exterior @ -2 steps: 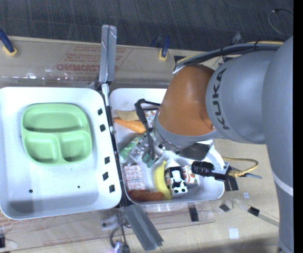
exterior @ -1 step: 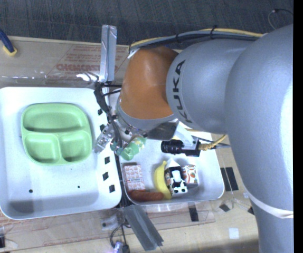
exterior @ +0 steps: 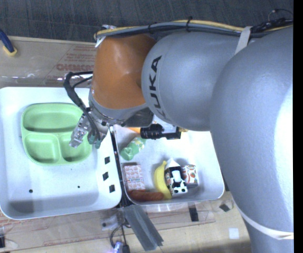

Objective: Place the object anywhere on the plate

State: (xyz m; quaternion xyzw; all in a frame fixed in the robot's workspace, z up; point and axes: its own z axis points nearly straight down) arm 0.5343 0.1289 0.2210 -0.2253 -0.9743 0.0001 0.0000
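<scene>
1. A blue clip (exterior: 6, 41) lies on the surface (exterior: 40, 57) at the far left, above the bins.
2. The left bin (exterior: 9, 194) holds a green sectioned plate (exterior: 48, 133).
3. The hand (exterior: 83, 133) hangs over the plate's right edge; whether it is clenched or released cannot be told.
4. The right bin (exterior: 207, 162) holds a green object (exterior: 131, 149), a patterned packet (exterior: 133, 175), a banana (exterior: 162, 179) and a black-and-white cow toy (exterior: 177, 182).

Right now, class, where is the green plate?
The green plate lies in the left bin, toward its far side, with the gripper over its right edge.
</scene>
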